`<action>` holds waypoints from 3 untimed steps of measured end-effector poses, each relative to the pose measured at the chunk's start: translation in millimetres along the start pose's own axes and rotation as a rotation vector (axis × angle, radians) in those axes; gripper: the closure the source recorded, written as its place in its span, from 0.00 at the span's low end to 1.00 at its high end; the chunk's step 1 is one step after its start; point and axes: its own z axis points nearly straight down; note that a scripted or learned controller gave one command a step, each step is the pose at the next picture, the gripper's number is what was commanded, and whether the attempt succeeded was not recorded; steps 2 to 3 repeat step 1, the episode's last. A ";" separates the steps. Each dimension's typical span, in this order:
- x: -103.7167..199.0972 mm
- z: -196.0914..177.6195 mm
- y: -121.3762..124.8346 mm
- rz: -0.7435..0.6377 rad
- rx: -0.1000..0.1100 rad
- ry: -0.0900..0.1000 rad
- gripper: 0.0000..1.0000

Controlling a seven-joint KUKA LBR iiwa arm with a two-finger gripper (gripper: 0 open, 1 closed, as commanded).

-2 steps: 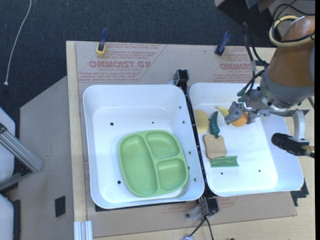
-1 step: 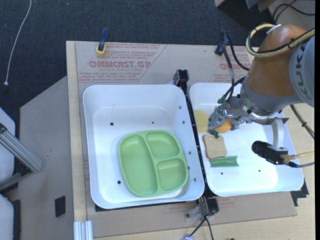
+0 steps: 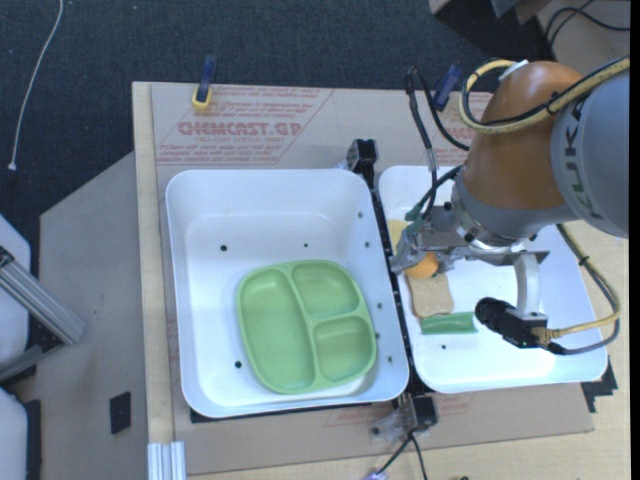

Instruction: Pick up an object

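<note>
Objects for picking sit in the right bin (image 3: 500,368), clustered against the divider edge it shares with the left bin (image 3: 200,218). Green stick-like piece (image 3: 446,323) lies flat on the right bin's floor, near the middle. Tan flat piece (image 3: 430,295), maybe a sponge or a toast toy, lies just beside the green piece, on its far side, closer to the divider. Small orange item (image 3: 425,265) sits at the tan piece's far end, touching or nearly touching it; too small to identify. Pale yellow bit (image 3: 399,230) shows further back along the same divider edge, partly hidden.

Gripper (image 3: 425,250) is down low in the right bin, right over the orange item. Arm wrist and orange band (image 3: 520,128) cover most of it, so whether the jaws are released or clenched cannot be told, nor whether anything sits between them. Black cable fitting (image 3: 510,324) hangs off the wrist over the right bin, just beside the green piece's other end.

Left bin holds a green divided plate (image 3: 305,323) with three compartments, lying flat toward the near side of that bin, well apart from the gripper. Both bins rest on a brown cardboard sheet (image 3: 250,123) printed with red lettering, on the tabletop. Yellow-and-blue clamp (image 3: 204,83) grips the sheet's far edge, behind the left bin.
</note>
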 end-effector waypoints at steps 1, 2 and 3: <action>47.5 -10.1 -12.9 -0.001 -0.002 -0.001 1.00; 47.5 -10.1 -12.9 -0.001 -0.002 -0.001 1.00; 47.5 -10.1 -12.9 -0.001 -0.002 -0.001 1.00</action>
